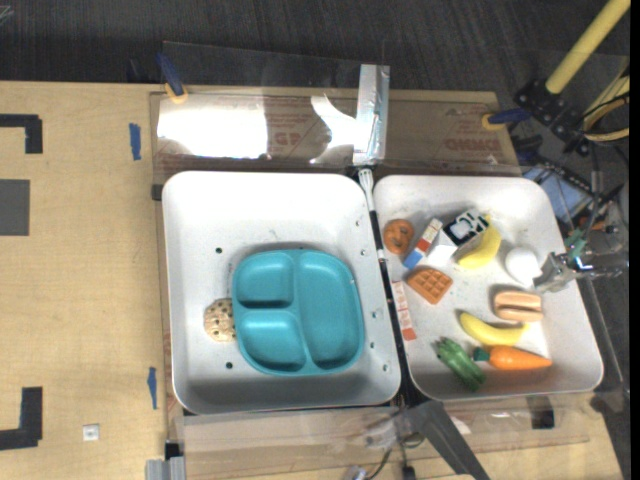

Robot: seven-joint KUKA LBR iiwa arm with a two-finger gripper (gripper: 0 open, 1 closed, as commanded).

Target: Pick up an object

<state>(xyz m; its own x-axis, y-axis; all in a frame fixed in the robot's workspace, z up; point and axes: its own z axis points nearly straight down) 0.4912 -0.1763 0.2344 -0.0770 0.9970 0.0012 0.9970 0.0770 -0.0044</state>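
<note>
The right bin (pixel 520 190) holds several toy foods: an orange ball (pixel 398 234), a waffle (pixel 430 284), a yellow banana (pixel 480 249), a second banana (pixel 487 329), a hot dog (pixel 516 305), a carrot (pixel 518 359), a green vegetable (pixel 459 360), a white egg (pixel 521 264), a black-and-white piece (pixel 464 226) and a small red, white and blue block (pixel 424 243). My gripper (pixel 553 271) hangs at the bin's right side, just right of the egg and above the hot dog. Nothing shows between its tips.
The left bin (pixel 200 203) carries a teal divided plate (pixel 298 310) with a cookie (pixel 219 319) at its left edge. A clear plastic sheet and a taped metal post (pixel 371 113) stand behind the bins. Cables and a yellow pole (pixel 592 30) crowd the far right.
</note>
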